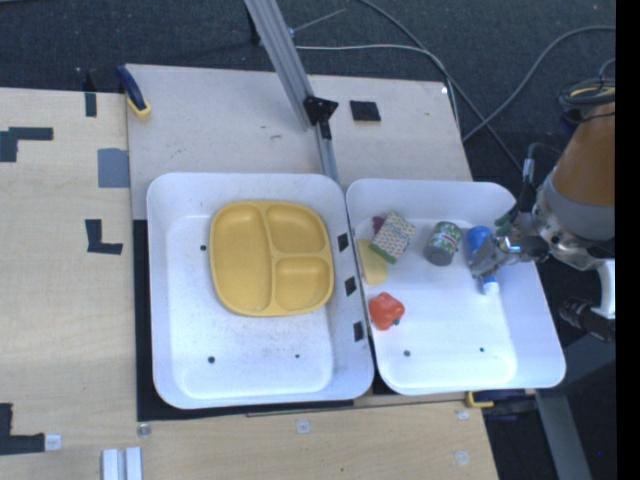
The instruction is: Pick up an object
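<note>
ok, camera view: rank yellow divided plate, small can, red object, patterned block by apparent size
1. yellow divided plate, by far the largest.
2. patterned block.
3-4. small can and red object look about alike; I can't rank them. All lie at similar depth, so nearness hardly skews this.

Two white bins sit side by side on the bench. The left bin (180, 298) bears a yellow divided plate (271, 257). The right bin (500, 353) holds a checkered packet (393, 235) touching a pale yellow piece (373, 266), a red-orange toy (385, 311) below them, and a small can (444, 242). The gripper (487, 261) hangs over the right bin's right part, just beside a blue object (478, 240) (contact unclear).
</note>
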Controlling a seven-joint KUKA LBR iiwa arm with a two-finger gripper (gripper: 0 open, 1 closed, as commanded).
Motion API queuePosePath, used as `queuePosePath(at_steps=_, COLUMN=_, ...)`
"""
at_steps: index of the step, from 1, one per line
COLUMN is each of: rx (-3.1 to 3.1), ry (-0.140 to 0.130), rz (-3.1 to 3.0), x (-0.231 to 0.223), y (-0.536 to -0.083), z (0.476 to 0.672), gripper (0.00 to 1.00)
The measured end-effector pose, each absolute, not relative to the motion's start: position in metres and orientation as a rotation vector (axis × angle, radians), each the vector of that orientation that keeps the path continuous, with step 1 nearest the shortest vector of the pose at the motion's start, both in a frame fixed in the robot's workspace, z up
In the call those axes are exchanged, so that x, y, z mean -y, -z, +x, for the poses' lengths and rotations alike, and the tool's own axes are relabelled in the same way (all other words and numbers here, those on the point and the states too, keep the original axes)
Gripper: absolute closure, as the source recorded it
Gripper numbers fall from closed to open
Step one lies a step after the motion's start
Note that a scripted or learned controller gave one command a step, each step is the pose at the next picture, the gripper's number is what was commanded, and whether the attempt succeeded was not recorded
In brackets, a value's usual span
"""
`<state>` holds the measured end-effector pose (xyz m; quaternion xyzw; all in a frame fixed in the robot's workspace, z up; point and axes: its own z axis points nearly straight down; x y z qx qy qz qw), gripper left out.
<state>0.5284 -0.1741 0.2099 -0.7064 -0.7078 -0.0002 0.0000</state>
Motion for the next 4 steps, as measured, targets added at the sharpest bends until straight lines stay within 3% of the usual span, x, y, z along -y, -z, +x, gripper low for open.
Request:
queuePosePath(at_steps=2, rx=2.226, ry=-0.001, rz=-2.212, x=0.073, y=-0.213, z=0.507, gripper=1.00)
queuePosePath(at_steps=4, rx=2.226, ry=-0.003, rz=-2.212, x=-0.030, y=-0.212, z=0.505, gripper=1.00)
